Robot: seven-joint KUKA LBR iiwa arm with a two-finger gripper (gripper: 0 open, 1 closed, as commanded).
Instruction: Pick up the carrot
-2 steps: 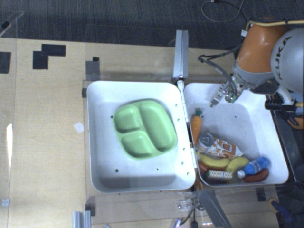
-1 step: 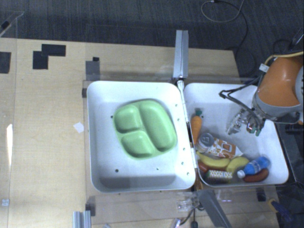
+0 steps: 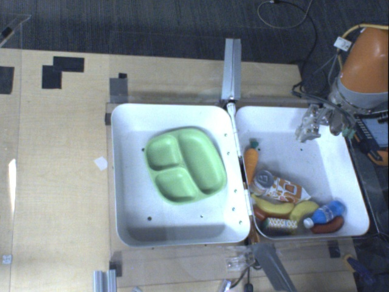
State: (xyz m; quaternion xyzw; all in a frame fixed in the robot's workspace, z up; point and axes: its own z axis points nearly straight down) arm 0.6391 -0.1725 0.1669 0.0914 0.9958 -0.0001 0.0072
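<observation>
In the camera view, the small orange carrot with a green top lay in the right white plastic bin, hard against the bin's left wall beside the divider. Its long axis ran roughly up and down the picture, green end toward the far side, orange tip pointing at the heap of packets below it. The metal two-finger gripper hung over the far right part of the same bin, so the carrot lay to its left and a little nearer the camera, well apart from it. I judged the coming move a sideways reach across the bin, with the fingers needing to straddle the carrot across its narrow width. Whether the gripper was spread or closed could not be made out; it was blurred and small against the white floor. The carrot's lower tip met a grey-capped packet, and the wall left little room on its left
</observation>
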